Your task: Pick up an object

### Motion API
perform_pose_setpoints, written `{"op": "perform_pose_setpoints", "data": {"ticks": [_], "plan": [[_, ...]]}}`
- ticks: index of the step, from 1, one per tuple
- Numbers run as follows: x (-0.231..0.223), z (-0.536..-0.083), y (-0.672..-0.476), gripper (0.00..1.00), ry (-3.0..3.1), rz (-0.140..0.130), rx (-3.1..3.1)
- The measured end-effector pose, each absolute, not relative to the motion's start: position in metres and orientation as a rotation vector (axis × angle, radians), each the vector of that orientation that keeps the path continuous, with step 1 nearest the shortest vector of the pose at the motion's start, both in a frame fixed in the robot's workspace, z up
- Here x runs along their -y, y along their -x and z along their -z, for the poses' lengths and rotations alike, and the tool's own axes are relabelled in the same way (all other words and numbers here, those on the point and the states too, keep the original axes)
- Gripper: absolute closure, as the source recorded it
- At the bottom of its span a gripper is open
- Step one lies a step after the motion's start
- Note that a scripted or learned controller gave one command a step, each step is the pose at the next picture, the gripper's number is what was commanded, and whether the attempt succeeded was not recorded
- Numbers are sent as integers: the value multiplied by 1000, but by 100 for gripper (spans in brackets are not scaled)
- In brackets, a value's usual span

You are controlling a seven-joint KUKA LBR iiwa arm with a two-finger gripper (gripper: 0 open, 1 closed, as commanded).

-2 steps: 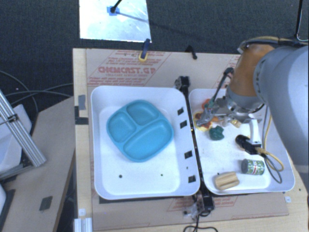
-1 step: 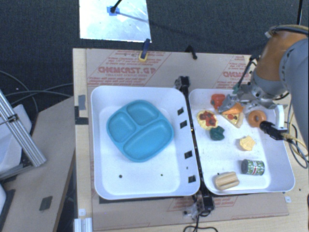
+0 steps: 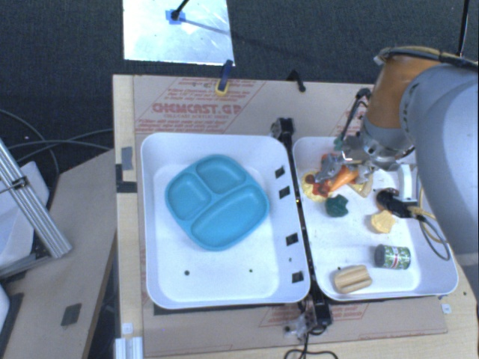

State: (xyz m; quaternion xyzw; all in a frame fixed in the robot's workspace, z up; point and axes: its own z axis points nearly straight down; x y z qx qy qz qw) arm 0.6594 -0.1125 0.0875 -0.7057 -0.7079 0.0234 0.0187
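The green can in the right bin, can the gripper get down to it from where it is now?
Probably yes. The green can lies on its side in open floor of the right bin, apart from the tan block.

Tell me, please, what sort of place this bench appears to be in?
Probably a robotics lab set up for grasping trials. A grey robot arm reaches over two white bins taped to a cardboard-covered bench, with toy food such as a small green can as test items, and loose cables trail alongside.
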Motion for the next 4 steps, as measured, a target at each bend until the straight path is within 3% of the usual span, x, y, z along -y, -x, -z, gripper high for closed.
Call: {"op": "perform_pose_setpoints", "data": {"ticks": [1,2,3,4], "plan": [[86,-91,-616,0,2233,10,2232],[85,-101,-617,100,2229,11,2232],[11,-190,-672,100,2214,15,2239],[-27,-227,-660,100,2217,3,2228]]}}
